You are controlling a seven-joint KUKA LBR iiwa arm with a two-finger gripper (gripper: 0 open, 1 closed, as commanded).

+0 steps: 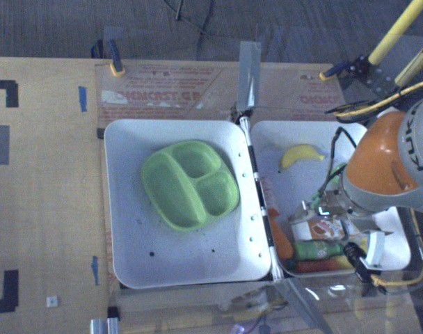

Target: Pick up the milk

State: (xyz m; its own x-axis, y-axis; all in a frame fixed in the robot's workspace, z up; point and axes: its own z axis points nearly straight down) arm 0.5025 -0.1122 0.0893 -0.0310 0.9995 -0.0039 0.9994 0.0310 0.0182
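Observation:
The milk [314, 229] is a small carton with a brown and white face, lying in the near half of the right bin [267, 141]. My gripper [328, 210] hangs right over the carton's far edge, below the arm's orange band. The gripper's body hides part of the carton's top. I cannot see whether the carton is between the fingers.
A yellow banana [301, 155] lies at the back of the right bin. An orange carrot [280, 238], a green vegetable [321, 250] and a red one [321, 265] crowd the carton near the front wall. A green divided plate [190, 184] sits in the left bin [128, 242].

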